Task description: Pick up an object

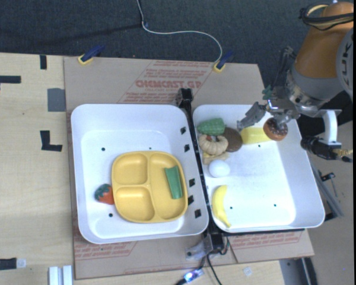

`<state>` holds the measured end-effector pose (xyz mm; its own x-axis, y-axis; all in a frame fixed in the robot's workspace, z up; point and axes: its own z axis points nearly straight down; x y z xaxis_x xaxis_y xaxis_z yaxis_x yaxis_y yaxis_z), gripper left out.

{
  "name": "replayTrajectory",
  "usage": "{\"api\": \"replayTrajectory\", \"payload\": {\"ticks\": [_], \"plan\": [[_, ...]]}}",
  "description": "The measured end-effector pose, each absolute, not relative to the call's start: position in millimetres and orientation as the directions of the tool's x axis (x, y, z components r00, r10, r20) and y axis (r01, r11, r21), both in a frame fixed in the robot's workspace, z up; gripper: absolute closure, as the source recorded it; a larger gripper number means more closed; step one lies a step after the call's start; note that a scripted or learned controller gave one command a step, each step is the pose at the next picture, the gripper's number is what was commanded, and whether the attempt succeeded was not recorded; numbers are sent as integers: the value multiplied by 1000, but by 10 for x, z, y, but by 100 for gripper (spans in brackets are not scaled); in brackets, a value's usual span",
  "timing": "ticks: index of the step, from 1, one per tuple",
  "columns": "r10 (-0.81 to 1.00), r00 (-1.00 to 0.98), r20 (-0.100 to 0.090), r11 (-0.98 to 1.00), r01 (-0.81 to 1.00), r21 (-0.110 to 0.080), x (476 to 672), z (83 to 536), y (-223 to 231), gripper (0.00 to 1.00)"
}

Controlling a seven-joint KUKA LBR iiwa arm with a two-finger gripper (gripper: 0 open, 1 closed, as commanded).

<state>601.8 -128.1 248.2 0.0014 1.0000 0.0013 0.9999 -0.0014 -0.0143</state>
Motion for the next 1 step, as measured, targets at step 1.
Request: {"api": "replayTrajectory", "payload": {"ticks": [1], "plan": [[1000,-1,0,1,1000,-2,6041,2556,-1281,0]]}}
